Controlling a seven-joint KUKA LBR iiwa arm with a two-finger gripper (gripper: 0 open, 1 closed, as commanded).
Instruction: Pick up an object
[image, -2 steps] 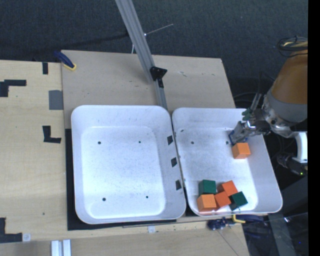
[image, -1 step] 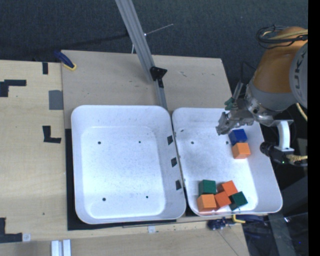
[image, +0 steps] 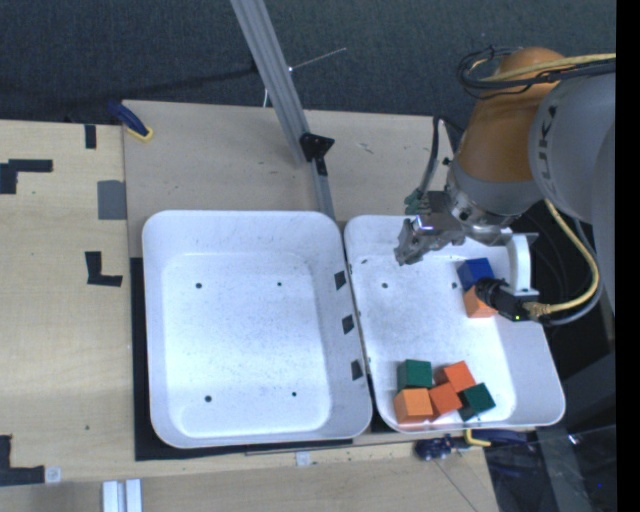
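Two white bins sit side by side on the bench, and all the action is in the right bin (image: 380, 300). Six blocks in there by my count: in its near corner a cluster of four, a dark green block (image: 414, 374), an orange block (image: 458, 376), a second green block (image: 477, 399) and a larger orange block (image: 412, 404), all touching or just beside one another (a reddish face between them at the front may belong to one of these, I cannot tell). Up along that bin's right wall, one blue block (image: 475, 271) with another orange block (image: 479, 305) just beside it, partly behind a black fitting. The gripper (image: 410, 250) hangs over the far end of the right bin, well apart from the cluster and left of the blue block; how its tips stand I cannot tell. The left bin (image: 160, 300) lies just beside the right bin, rims touching, one grey rail (image: 285, 90) slanting away beyond both.
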